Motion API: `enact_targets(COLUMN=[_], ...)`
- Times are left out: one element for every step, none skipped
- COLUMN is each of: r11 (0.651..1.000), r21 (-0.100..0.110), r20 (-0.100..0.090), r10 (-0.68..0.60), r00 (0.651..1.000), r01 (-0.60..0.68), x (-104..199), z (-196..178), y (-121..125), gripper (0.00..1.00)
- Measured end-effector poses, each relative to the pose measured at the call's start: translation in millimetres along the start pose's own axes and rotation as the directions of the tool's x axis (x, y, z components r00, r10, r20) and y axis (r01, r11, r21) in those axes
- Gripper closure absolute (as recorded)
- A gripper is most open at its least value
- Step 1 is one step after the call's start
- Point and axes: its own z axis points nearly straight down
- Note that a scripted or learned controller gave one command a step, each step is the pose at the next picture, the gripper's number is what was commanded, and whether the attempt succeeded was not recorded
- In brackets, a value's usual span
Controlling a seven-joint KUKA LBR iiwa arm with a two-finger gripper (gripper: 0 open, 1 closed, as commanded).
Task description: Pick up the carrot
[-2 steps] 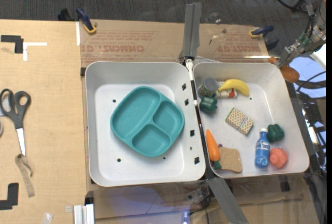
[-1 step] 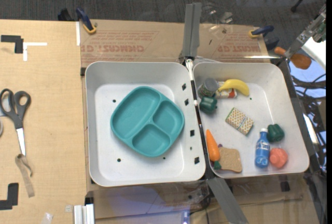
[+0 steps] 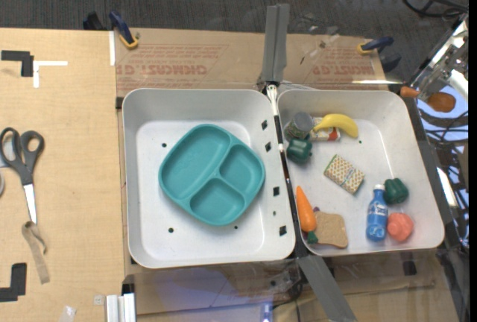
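Shows the claw (image 3: 438,76) up by the top right corner of the right bin (image 3: 417,164), outside its wall. Cannot tell how wide open the claw is, or if it has hold of anything. Finds the carrot (image 3: 305,210) far down and to the left of the claw, flat by the right bin's left wall, touching a slice of bread (image 3: 332,230). Puts a banana (image 3: 337,123) left of the claw and a bit lower. Has a blue bottle (image 3: 377,215) well below the claw. Leaves a teal plate (image 3: 212,175) farther left, in the left bin (image 3: 141,186).

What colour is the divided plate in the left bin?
Teal, plain with no pattern; the divided plate shows best in the camera view.
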Motion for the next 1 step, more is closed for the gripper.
enact_targets(r11=[0.922], r21=[-0.001], r20=[0.004], r10=[-0.388], r00=[0.922], r01=[0.388], x=[-4.9], z=[-43.4], y=[4.1], gripper=[1.0])
